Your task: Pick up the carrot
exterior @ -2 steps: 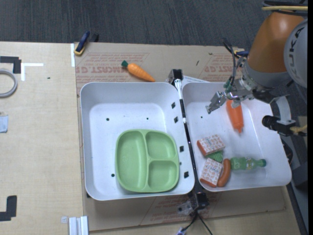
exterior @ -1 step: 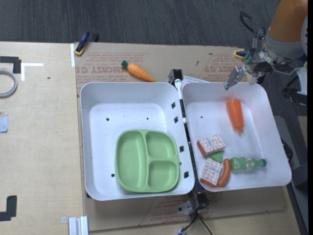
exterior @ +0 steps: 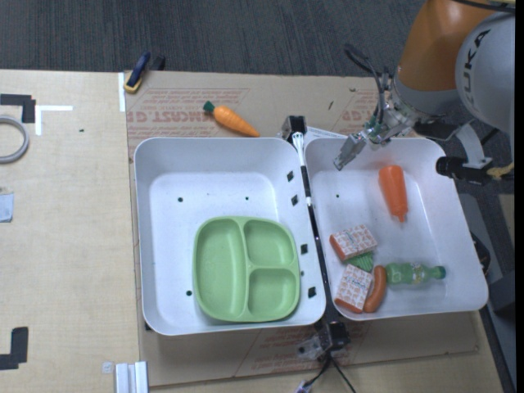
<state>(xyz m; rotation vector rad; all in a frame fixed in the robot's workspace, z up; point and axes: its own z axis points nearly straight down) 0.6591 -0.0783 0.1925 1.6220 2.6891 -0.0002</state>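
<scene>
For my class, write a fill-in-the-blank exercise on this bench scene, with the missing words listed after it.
1. The green divided plate lies in the ____ bin.
2. The carrot with the green top lies on the cardboard, ____ both bins.
3. The gripper hangs over the ____ bin, near its far edge.
4. The small green bottle in that bin lies on its ____.

Missing words: left; outside; right; side
</scene>
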